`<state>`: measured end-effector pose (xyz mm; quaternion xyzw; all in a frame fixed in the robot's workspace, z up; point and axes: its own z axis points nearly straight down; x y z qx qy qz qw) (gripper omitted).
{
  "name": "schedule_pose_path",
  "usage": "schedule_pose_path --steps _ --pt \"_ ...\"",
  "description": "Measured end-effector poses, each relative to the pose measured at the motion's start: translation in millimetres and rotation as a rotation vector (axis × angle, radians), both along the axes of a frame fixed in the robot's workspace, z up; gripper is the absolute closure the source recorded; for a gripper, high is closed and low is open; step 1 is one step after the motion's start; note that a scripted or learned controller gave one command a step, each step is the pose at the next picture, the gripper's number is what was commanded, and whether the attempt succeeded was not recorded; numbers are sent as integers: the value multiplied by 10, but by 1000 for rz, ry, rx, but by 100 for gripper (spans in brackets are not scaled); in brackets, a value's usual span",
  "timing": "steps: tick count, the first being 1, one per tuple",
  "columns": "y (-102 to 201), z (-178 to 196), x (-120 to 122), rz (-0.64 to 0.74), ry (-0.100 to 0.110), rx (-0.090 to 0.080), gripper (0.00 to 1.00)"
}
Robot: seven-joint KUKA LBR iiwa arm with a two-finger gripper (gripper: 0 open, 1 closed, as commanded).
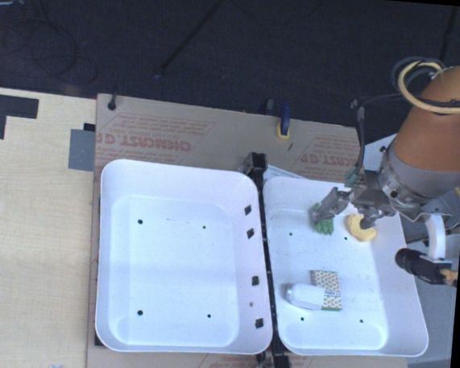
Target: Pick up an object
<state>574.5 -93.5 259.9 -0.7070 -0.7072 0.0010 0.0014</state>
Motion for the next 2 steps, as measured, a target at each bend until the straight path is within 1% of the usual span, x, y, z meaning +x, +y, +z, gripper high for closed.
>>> schedule_pose_path --steps 1,2 --pt "-704 -609 701 -3 -2 -4 0" --pt "-46 -1757 694 5 -3 -4 0"
